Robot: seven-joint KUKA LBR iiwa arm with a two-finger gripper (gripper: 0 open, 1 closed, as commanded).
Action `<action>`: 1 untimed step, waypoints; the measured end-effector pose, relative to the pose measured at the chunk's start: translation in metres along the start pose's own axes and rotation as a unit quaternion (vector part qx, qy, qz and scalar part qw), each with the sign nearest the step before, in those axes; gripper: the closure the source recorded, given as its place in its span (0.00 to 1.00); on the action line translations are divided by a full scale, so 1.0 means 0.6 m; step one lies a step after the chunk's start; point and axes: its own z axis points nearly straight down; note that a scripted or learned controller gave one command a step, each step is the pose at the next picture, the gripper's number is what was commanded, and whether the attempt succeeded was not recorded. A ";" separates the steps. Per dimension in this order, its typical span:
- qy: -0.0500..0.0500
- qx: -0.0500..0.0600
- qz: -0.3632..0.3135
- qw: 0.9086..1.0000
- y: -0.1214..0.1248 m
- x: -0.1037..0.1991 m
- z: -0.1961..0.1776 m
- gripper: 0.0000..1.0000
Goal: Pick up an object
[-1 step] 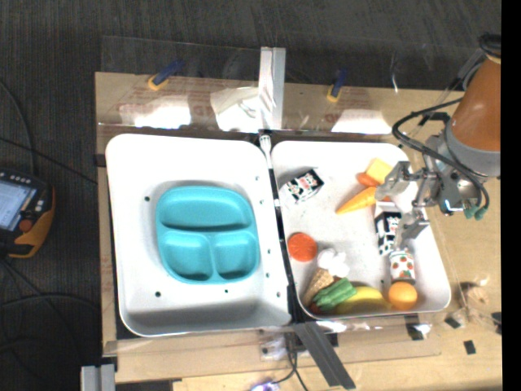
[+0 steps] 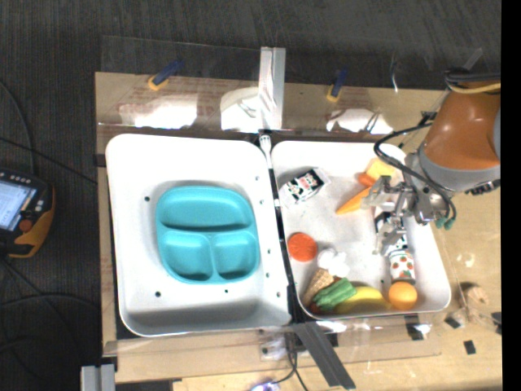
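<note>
My gripper (image 2: pixel 392 228) hangs low over the right bin (image 2: pixel 440 255), towards its right side, under the orange band of the arm (image 2: pixel 464 133). Just below it stands a small red, white and green can (image 2: pixel 401 265), with an orange (image 2: pixel 402 294) in front of that. To the gripper's upper left lie a carrot (image 2: pixel 354 201) and a yellow piece (image 2: pixel 377 169). Further left lie a black-and-white carton (image 2: pixel 303 186) and a red-orange ball (image 2: pixel 302 246). I see nothing held.
A banana (image 2: pixel 364 299), a green pepper (image 2: pixel 333 292), a cone (image 2: pixel 318 281) and a white lump (image 2: pixel 331 260) crowd the right bin's front. The left bin (image 2: pixel 130 218) holds a teal divided plate (image 2: pixel 207 232). A handheld controller (image 2: pixel 23 210) lies off the bench at left.
</note>
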 end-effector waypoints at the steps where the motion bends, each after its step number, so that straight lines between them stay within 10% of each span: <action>1: -0.005 0.000 0.070 0.998 0.038 -0.078 0.103 0.00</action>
